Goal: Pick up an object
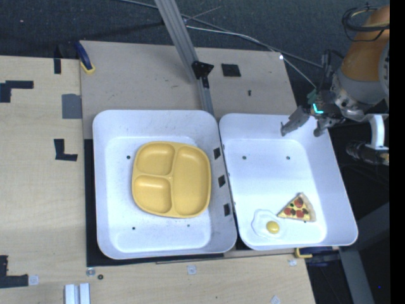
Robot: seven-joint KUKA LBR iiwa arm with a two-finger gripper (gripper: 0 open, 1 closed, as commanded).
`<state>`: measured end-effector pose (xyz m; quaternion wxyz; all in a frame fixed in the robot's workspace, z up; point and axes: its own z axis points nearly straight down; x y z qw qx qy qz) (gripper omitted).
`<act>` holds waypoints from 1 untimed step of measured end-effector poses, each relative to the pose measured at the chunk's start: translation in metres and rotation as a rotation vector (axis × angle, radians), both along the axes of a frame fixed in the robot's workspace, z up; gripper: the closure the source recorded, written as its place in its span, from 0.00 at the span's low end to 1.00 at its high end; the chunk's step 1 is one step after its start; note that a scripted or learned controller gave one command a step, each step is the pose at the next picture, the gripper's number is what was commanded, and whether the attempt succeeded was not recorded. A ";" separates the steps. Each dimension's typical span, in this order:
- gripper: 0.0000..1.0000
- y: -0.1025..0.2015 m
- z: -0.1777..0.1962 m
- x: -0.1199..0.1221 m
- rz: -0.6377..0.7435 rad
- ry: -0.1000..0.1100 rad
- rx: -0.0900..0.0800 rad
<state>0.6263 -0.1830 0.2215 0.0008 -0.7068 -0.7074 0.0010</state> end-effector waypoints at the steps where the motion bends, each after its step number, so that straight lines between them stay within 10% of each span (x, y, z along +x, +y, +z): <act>1: 0.00 0.000 0.001 0.000 0.000 -0.001 0.000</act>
